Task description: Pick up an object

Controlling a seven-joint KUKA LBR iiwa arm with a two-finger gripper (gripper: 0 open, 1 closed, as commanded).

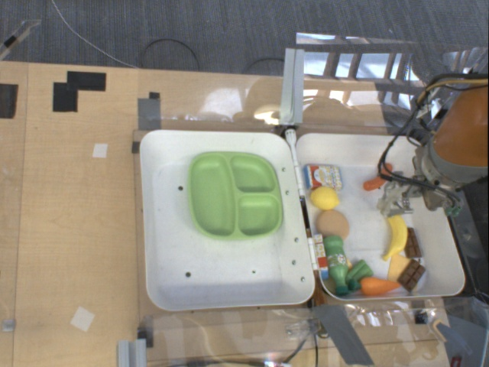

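My gripper (396,202) hangs over the right bin (359,155), just above the upper end of a yellow banana (396,237). A small orange-red piece (374,183) lies to the gripper's left. Along the bin's left side lie a white carton (323,177), a lemon (325,198), a brown egg-shaped object (332,223) and a green can (334,251). At the front are a green pepper (356,274), a carrot (378,286), a cheese wedge (397,266) and two chocolate pieces (411,275). Nothing is visibly held.
The left bin (164,274) holds a green divided plate (235,195). A metal frame (348,63) stands behind the right bin. Cables run down the arm (462,132) at the right edge. Wooden bench (69,205) stretches to the left.
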